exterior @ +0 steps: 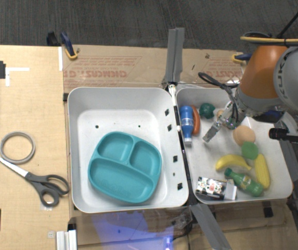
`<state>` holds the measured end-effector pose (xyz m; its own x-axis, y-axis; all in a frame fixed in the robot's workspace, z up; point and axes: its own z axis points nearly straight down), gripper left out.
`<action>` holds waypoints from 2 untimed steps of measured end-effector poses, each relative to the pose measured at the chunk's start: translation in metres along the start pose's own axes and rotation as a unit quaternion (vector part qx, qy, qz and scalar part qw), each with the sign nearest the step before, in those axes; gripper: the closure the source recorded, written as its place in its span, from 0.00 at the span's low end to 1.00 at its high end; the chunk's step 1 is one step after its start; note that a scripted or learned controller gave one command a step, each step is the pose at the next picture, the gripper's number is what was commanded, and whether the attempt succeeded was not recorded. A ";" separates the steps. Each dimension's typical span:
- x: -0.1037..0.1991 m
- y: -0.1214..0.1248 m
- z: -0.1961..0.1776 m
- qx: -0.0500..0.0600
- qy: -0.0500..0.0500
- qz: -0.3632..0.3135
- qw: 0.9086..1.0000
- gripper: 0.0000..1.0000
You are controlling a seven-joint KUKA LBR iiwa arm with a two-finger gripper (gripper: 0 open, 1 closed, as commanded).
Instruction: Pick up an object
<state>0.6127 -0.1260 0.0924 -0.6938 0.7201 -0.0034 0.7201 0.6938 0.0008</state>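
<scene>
Above, I see my gripper (214, 132) hanging over the right bin (281, 191), just left of the egg (244, 135). Whether it is open or closed I cannot tell. Below the egg lies the banana (232, 163).

The arm (289, 74) is a bulky rounded grey casing with a glossy orange band (260, 72) above the wrist. Black cables (216, 81) loop beside the band. Below it sits a small metallic gripper (219, 125) of silver-grey parts, slim and angular.
</scene>
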 end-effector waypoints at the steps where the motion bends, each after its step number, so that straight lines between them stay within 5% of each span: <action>1: -0.013 0.041 0.000 0.000 0.000 0.100 0.995 0.00; 2: -0.015 0.050 -0.001 0.000 -0.001 0.185 0.983 0.00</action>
<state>0.6593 -0.1024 0.0931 -0.3837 0.9234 -0.0041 0.9234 0.3837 0.0013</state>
